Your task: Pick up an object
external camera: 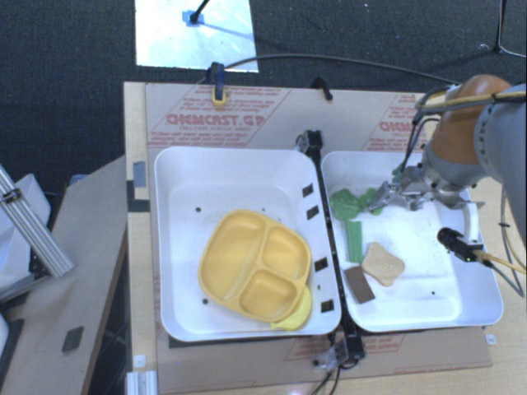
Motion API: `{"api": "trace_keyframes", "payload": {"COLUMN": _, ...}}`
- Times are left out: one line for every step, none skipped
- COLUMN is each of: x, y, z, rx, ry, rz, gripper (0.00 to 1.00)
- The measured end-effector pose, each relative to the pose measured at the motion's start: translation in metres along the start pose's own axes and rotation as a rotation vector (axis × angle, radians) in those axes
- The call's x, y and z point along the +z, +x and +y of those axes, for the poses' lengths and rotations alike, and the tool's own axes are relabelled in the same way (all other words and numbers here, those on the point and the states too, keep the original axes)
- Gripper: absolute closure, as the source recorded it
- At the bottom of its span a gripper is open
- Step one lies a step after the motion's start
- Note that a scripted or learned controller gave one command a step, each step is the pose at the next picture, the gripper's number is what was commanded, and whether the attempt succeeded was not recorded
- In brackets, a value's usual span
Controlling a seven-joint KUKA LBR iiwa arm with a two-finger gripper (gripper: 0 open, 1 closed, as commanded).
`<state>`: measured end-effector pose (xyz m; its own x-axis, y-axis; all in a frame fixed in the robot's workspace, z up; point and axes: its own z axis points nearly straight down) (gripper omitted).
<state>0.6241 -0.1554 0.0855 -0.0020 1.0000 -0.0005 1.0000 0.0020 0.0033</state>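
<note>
The right bin (428, 303) holds a crumpled green leaf-like piece (346, 204) at its upper left. Below that lies a narrow green stick (354, 239). A tan bread slice (383, 263) and a small brown block (359, 284) rest nearer the front. My gripper (381, 197) reaches in from the right, low in the bin, with its tip right beside the green leaf piece's right edge. I cannot tell whether it touches the leaf. Nothing is seen lifted off the bin floor.
The left bin (189, 179) holds a yellow divided plate (255, 263) with a yellow piece (300, 309) poking out under its front right corner. A black divider (325, 237) separates the bins. The grey arm with its orange band (461, 126) overhangs the right bin's far right corner.
</note>
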Motion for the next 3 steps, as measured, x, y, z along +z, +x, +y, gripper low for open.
{"api": "trace_keyframes", "payload": {"x": -0.014, "y": 0.001, "z": 0.003, "rx": -0.002, "ry": -0.009, "rz": 0.000, "gripper": 1.00}}
{"api": "trace_keyframes", "payload": {"x": -0.059, "y": 0.000, "z": 0.000, "rx": -0.002, "ry": -0.002, "rz": 0.000, "gripper": 1.00}}
{"api": "trace_keyframes", "payload": {"x": -0.121, "y": 0.002, "z": 0.009, "rx": -0.004, "ry": -0.004, "rz": -0.001, "gripper": 1.00}}
